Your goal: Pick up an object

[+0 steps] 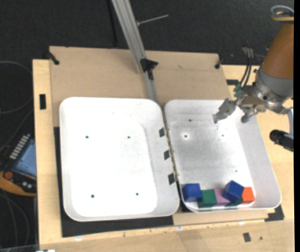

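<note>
**Gripper open and empty above right bin; blocks untouched at near edge**

The bench (113,70) carries two shallow white bins side by side. The left bin (113,156) shows bare white floor with a few dark specks. The right bin (218,151) holds every candidate object, all crowded along its near wall.

The arm (280,56) enters from the right, and its gripper (235,111) hangs over the far right part of the right bin. Its two fingers are spread apart with nothing between them.

The cluster, left to right: a blue block (192,191), a green block (208,197), a pink block (221,197) largely hidden, a second blue block (234,191) that appears to sit raised, and an orange block (248,194). They are well apart from the gripper.

Judgement: the step in hand is the approach. The left-hand blue block looks the soundest target, having open floor on two sides. The fingers should straddle it along the free axis, clear of the bin wall and the green neighbour.

No brand, label or legible writing is discernible.
</note>
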Tool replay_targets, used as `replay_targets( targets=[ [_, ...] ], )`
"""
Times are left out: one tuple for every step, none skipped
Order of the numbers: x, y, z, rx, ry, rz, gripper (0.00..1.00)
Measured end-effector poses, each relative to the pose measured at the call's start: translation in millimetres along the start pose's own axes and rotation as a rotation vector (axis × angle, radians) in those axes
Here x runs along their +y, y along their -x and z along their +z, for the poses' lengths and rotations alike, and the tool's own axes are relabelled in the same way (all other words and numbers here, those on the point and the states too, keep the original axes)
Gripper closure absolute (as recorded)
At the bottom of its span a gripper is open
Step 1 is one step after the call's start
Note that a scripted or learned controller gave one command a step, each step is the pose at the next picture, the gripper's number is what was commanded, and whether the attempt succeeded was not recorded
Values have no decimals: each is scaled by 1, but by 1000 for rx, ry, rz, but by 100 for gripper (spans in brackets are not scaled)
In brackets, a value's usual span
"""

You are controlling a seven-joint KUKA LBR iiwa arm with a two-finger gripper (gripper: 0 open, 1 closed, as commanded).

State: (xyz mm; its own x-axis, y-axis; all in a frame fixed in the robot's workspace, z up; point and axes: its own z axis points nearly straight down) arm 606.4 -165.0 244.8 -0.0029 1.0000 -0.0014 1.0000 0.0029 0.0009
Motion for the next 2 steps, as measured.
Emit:
replay_targets(
  targets=[
    [23,-48,-45,1,6,-4,0],
    [12,-135,-64,4,3,-7,0]
  ],
)
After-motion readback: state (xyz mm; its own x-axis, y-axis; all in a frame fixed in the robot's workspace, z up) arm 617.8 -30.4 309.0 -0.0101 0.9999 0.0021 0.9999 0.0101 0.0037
